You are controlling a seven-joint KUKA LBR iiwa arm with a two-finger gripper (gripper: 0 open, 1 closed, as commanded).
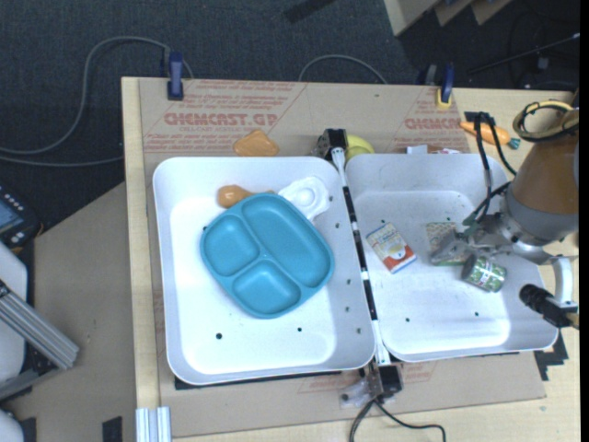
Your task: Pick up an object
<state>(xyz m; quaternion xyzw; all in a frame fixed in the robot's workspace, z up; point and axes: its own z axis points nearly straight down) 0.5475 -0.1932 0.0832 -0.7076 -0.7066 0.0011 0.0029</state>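
My gripper (465, 240) is low in the right bin (433, 325), reaching in from the right under the orange-banded wrist (545, 175). Its tip sits over a grey crumpled object (444, 244). Just below the tip, a small green can (484, 273) lies on its side. A white and red carton (388, 247) lies flat to the left of the gripper, apart from it. I see nothing clearly lifted off the bin floor.
The left bin (193, 339) holds a blue divided plate (267, 254), an orange piece (233, 194) and a white cup (306, 194). On the bench behind the bins lie an orange object (256, 143) and a yellow one (356, 145). Cables run at the back right.
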